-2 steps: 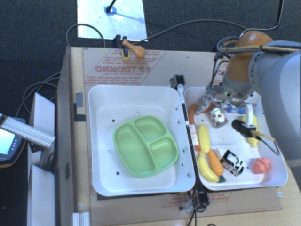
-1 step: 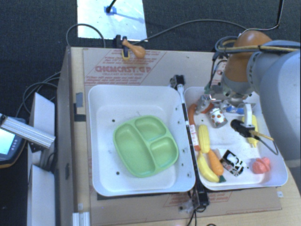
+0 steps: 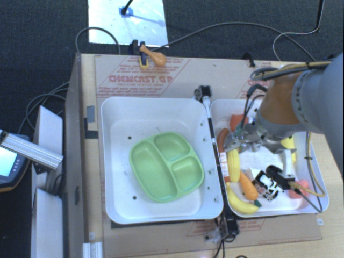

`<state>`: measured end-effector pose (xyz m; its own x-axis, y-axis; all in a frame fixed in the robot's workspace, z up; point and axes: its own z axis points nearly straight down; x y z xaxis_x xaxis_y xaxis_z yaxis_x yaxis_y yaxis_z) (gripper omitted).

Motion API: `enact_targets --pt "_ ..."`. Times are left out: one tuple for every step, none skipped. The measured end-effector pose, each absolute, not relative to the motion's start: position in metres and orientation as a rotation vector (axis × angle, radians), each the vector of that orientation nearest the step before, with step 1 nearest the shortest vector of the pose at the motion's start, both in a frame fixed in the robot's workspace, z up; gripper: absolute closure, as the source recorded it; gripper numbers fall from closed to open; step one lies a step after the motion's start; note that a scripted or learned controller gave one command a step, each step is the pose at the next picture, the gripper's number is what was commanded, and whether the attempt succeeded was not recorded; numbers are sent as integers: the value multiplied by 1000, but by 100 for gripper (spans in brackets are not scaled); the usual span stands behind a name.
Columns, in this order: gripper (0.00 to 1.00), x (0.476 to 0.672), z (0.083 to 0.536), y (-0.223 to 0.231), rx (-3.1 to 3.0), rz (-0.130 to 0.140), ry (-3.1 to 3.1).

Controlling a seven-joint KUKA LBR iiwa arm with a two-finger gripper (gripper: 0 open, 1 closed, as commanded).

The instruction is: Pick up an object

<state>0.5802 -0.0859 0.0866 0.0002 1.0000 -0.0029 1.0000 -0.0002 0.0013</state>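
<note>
The gripper (image 3: 248, 142) is seen low over the right bin (image 3: 317, 168), but whether it is spread or closed cannot be told. A banana (image 3: 233, 165) and an orange carrot (image 3: 248, 185) lie just below it. The green divided plate (image 3: 166, 166) is placed well to its left.

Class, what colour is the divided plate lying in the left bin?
Light green: the divided plate shows best in the camera view, on the white floor of the left bin.
</note>
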Motion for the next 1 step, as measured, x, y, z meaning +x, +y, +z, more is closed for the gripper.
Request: enact_targets --pt "0 615 85 -90 2218 2 2223"
